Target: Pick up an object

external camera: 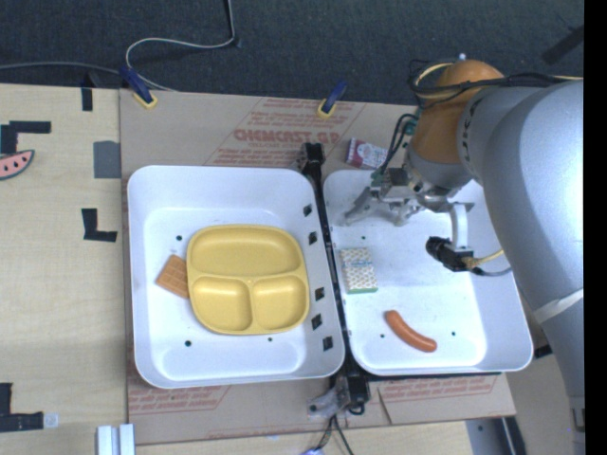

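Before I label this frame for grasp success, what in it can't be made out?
- Pincer: open or shut unclear in the camera view; too small, foreshortened.
- Brown piece: partly hidden under the yellow tray.
- Small packet: print too small to read.

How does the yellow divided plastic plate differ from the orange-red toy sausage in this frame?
The yellow divided plastic plate lies in the left white bin; the orange-red toy sausage lies in the right white bin. The plate is far larger and takes up much of its bin's floor, while the sausage is small, near the front. The plate is broad with three compartments; the sausage is a slim rod. Both rest flat, away from the gripper.
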Controlling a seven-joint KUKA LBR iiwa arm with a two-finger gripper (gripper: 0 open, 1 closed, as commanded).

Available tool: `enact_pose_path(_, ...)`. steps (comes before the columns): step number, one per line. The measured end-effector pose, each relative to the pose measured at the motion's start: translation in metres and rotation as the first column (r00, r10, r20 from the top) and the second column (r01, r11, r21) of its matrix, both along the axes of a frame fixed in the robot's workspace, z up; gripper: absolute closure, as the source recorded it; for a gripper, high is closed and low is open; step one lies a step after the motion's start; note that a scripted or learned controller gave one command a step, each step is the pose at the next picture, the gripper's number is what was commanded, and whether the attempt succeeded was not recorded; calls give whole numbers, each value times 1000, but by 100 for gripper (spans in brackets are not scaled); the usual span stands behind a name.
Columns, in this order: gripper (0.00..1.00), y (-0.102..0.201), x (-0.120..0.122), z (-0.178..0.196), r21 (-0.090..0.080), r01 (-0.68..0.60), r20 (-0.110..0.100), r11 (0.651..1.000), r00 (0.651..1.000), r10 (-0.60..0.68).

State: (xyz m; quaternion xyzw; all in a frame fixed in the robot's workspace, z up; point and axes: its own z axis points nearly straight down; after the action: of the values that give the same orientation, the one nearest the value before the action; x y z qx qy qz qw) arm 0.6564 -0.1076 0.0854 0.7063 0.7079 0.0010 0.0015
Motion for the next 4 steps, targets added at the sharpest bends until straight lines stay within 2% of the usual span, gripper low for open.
enact_pose_path(1, 0, 10, -68, 1, 0, 2, -2, 1000, 1000, -2)
enact_pose_path(2, 100, 9, -68, 10, -2, 3, 0, 1000, 1000, -3)
enact_pose_path(3, 0, 9, -68, 10, -2, 3, 0, 1000, 1000, -3)
enact_pose_path(4, 0, 11, -120, 2, 0, 1, 5, 1000, 1000, -1)
